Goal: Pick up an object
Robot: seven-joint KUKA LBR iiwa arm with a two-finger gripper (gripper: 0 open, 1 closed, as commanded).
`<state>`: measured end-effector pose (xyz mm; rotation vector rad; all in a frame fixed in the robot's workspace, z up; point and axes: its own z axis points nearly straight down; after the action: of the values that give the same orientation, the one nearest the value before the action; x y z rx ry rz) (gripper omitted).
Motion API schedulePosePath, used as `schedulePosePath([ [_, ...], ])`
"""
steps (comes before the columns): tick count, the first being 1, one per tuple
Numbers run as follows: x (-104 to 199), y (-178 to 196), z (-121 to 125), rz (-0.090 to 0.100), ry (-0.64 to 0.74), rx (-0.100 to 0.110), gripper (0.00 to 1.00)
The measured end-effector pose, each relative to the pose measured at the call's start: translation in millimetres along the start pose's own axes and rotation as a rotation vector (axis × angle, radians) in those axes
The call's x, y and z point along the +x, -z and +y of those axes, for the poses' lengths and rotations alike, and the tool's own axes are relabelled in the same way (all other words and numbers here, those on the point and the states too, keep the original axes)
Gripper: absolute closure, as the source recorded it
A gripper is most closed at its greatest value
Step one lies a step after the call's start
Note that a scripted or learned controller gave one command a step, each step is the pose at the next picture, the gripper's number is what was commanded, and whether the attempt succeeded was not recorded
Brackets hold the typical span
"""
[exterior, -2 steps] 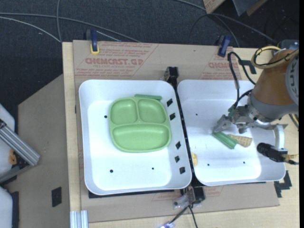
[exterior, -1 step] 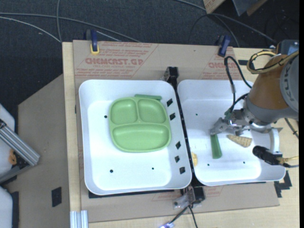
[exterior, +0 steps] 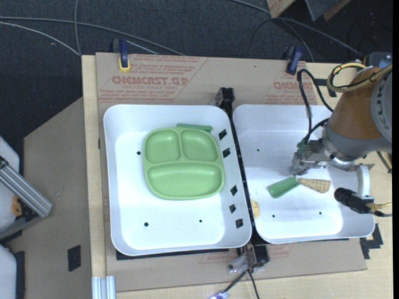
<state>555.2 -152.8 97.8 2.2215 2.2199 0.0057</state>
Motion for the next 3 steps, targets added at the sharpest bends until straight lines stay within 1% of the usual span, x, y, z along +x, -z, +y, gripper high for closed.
schedulePosePath([
  [2, 13, 109, -12, -0.003, 0.003, -0.003, 1.00],
  [3, 13, 120, -11, -0.002, 0.002, 0.000, 1.00],
])
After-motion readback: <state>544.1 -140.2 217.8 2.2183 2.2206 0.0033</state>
